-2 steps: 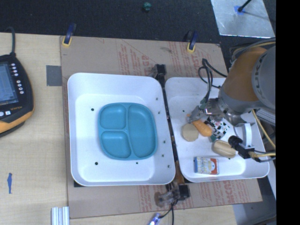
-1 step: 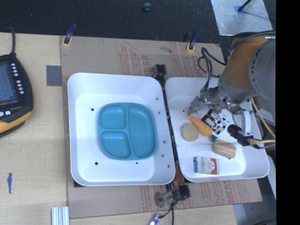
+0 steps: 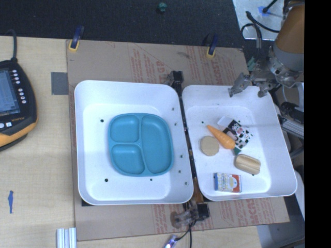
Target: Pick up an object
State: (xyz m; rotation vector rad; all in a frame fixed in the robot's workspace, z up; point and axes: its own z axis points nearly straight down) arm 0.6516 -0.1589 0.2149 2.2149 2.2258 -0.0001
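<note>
The right bin (image 3: 269, 112) holds an orange carrot (image 3: 221, 136), a round tan biscuit (image 3: 210, 146), a black-and-white cow toy (image 3: 239, 134), a tan bread roll (image 3: 247, 164) and a small printed box (image 3: 227, 182). My gripper (image 3: 249, 87) hangs over the far rim of that bin, above and behind the objects, its two grey fingers spread apart with nothing between them.
The left bin (image 3: 93, 138) holds a blue divided plate (image 3: 140, 143). A teach pendant (image 3: 13, 102) lies at the bench's left edge. Clamps (image 3: 75, 37) hold the cardboard sheet at the back.
</note>
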